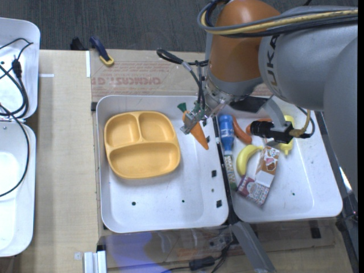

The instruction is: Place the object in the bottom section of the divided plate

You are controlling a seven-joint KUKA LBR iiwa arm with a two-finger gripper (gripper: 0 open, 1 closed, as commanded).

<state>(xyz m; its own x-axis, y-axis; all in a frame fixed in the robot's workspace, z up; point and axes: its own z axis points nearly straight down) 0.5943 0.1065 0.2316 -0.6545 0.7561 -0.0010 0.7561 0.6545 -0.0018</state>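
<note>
Toy carrot [197,133]: orange cone with a green top, hanging tilted over the right side of the left bin [114,209], tip pointing down and right, near the divider between the bins.
Gripper [193,121]: pressed together on the upper part of the toy carrot, just below the green leaves; carrot visible between the fingertips.
Divided plate [143,144]: yellow, three compartments, lying in the left bin to the left of the carrot and well apart from it; wide bottom section nearest the camera, two smaller sections behind.
Handling, judged: probably light and stiff, moulded plastic or similar; smooth tapered body, so likely to slip out toward the thin end.
Best hold, judged: across the thick end near the leaves, where the present pinch sits; not the narrow tip.
Risk, judged: long body hanging off one end of the pinch, prone to swing or rotate during travel.
Step in hand, judged: carry leftward, then lower over the wide bottom section.
Right bin [318,198]: banana [244,158], blue bottle [226,131], snack packet [260,178] and other small items, all apart from the carrot.
</note>
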